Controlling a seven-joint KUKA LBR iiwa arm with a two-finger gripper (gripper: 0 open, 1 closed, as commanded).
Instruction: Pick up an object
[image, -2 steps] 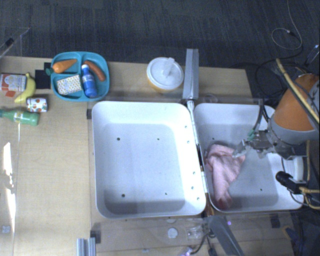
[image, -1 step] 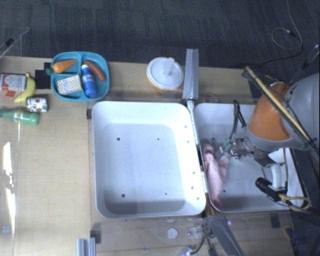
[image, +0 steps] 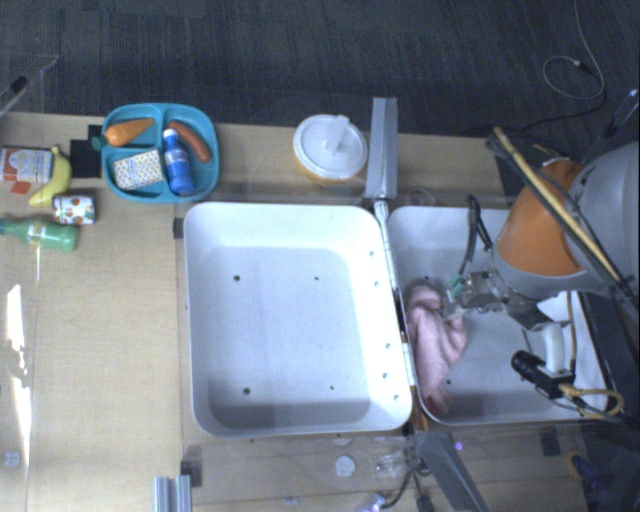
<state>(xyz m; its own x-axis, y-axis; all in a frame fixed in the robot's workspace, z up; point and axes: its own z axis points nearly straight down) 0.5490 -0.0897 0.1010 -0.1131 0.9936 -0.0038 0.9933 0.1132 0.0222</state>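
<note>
I had the arm (image: 560, 225) down in the right bin (image: 500, 395), with the claw (image: 462, 296) low against the upper end of a pink cloth (image: 435, 340). The cloth lay bunched along that bin's left wall, running from the claw toward the near corner. I could not tell whether the claw was apart or together; the wrist hid the tips and the view was too coarse there. My reading was that the grasp step was in hand: contact made or nearly so, lift not yet begun. The next move would call for a firm pinch on a fold, then a straight rise, since limp cloth slips easily. By my count: two bins, one cloth in the right one, none in the left bin (image: 290, 320); one blue tray (image: 205, 175) and one lidded tub (image: 331, 147) beyond.
</note>
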